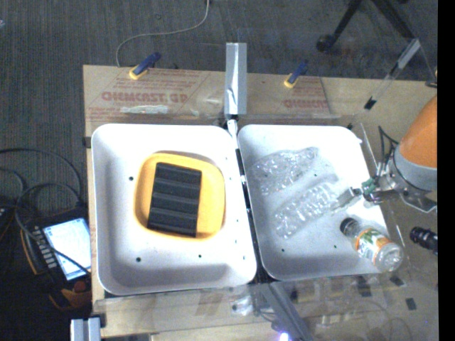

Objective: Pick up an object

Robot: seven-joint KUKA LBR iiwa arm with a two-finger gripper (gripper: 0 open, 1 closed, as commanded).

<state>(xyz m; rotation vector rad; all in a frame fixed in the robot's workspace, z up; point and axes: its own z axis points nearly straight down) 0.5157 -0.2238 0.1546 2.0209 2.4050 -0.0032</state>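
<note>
At right edge: my arm (421,151) comes in over the right bin's (298,261) far rim; orange band and grey wrist visible, pincer (370,188) low near that rim.
Pincer state: can't tell. Tip is small and blurred vs. the rim, so no call on wide or narrow; nothing seen held.
Nearest pick: small bottle (372,245), dark cap, orange/green label, lying on its side at the bin's right front corner, just below my tip, apart from it.
Other picks, right bin: two clear plastic bottles (298,190) lying slantwise mid-bin, close together; hard to read edges, see-through.
Left bin (114,212): yellow tray w/ black ribbed block (175,199) on it, well apart from me.
Step in hand, my guess: approach, target prob. the small bottle.
How to do it well: come down over the body, not the cap; close across the short width; bottle is round so center on its axis or it rolls out.
Watch: bin wall right beside it, so keep the outer finger clear of the rim.
Clear bottles: likely crushable and slippery, so 2nd choice.
</note>
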